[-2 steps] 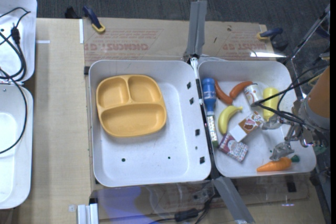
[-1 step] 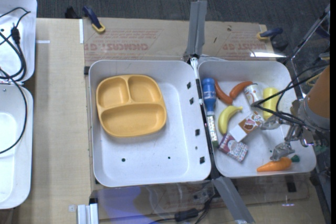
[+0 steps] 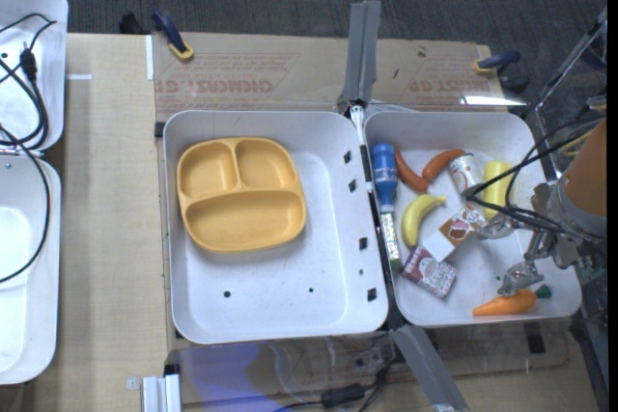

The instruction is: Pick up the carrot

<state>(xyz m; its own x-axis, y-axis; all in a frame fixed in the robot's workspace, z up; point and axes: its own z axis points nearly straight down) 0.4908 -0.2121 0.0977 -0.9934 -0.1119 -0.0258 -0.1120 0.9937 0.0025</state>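
Note:
The carrot (image 3: 504, 305), orange with a small green tip at its right end, lies along the near wall of the right bin (image 3: 570, 299). My gripper (image 3: 519, 279) hangs at the end of the arm reaching in from the right, just above the carrot's right half. Nothing shows as lifted: the carrot rests on the bin floor.
The right bin also holds a banana (image 3: 417, 215), a blue bottle (image 3: 383, 171), a red-orange pepper (image 3: 430, 167), a small can (image 3: 462, 173), a yellow item (image 3: 496, 183) and a snack box (image 3: 430, 272). A yellow divided plate (image 3: 241, 193) sits in the left bin (image 3: 270, 304).

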